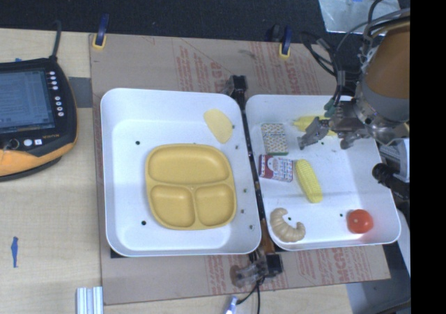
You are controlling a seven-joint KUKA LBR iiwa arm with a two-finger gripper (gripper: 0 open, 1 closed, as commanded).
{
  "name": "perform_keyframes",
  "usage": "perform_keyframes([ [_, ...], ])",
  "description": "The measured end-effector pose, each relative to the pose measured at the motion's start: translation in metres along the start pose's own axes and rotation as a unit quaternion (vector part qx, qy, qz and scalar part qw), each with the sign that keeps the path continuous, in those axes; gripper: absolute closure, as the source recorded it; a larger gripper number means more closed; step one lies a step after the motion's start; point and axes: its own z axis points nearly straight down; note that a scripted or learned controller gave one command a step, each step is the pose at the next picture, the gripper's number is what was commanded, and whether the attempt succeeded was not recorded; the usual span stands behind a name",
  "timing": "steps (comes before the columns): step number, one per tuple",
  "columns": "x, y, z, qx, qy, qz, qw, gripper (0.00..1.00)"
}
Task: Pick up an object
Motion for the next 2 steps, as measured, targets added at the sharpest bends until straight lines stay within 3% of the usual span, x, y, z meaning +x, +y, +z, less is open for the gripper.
perform_keyframes([
  [1,-0.027,-0.009,0.125,0.001,0.000,0.001,1.0000,0.00],
  [2,-0.030,-0.002,0.145,-0.001,0.001,0.000,1.0000,0.00],
])
